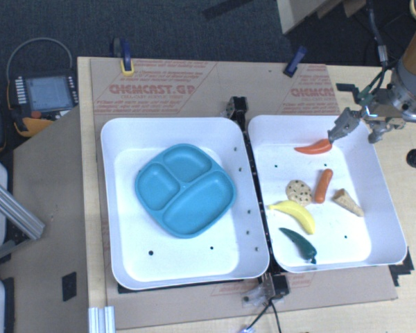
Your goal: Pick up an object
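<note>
The right bin (381, 186) holds several toy foods: a red chili pepper (313, 147) near its back, an orange sausage (322, 185), a speckled cookie (299, 191), a yellow banana (296, 214), a tan wedge (348, 202) and a dark green pepper (299, 243). My gripper (356, 132) hangs over the bin's back right part with its fingers spread open. Its left fingertip (337, 130) sits just above the chili's right end. Nothing lies between the fingers.
The left bin (125, 241) carries a blue divided plate (186, 189). A black clamp (236, 107) sits at the back where the two bins meet. A handheld pendant (45, 92) lies off the bench at the left.
</note>
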### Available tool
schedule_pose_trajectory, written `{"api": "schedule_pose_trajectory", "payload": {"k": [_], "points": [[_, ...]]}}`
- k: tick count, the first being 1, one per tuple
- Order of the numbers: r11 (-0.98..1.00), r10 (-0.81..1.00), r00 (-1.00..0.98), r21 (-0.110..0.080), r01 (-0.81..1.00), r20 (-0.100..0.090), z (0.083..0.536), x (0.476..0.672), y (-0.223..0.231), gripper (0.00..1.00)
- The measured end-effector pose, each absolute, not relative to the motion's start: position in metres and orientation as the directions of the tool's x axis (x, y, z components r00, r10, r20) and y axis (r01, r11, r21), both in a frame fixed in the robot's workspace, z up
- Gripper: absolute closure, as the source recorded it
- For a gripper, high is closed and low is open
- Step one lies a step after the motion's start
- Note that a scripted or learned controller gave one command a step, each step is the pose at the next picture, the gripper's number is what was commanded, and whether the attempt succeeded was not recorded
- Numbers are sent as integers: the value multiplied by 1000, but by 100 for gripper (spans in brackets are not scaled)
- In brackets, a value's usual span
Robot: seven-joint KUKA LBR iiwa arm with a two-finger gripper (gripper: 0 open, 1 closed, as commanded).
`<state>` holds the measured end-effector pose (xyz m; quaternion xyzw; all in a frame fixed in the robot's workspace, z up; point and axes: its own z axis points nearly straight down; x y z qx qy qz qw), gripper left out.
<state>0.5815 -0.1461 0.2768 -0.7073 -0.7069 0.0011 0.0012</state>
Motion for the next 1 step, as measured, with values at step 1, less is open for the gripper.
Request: {"api": "schedule_pose_trajectory", "payload": {"k": [1], "points": [[0,1000,0,1,1000,-1,279,582,-146,0]]}}
